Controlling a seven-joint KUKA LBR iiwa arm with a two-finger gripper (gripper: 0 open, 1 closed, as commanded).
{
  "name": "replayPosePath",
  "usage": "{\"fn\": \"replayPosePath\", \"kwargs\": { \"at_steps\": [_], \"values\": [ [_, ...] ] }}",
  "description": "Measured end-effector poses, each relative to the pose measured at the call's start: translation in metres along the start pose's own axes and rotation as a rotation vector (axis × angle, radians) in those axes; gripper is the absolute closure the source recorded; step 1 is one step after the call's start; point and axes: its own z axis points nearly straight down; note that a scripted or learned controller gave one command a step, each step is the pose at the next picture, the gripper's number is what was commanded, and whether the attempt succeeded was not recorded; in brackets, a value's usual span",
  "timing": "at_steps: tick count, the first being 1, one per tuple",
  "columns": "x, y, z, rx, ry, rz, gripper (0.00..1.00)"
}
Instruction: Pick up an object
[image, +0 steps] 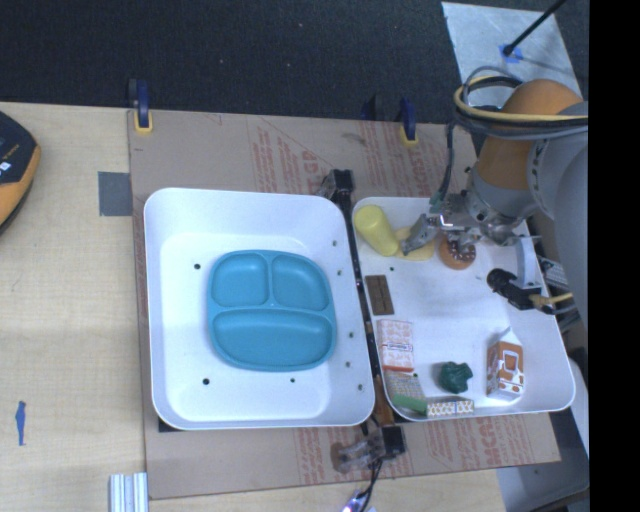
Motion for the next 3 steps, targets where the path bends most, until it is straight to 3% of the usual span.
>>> {"fn": "replayPosePath", "kwargs": {
  "at_steps": [1, 2, 3],
  "values": [
    [0.019, -0.102, -0.034, 0.003, 0.000, 0.000, 0.00],
    [0.051, -0.043, 0.001, -0.006, -0.004, -0.007, 0.00],
    [0.052, -0.010, -0.001, 0.020, 0.002, -0.004, 0.00]
  ]
}}
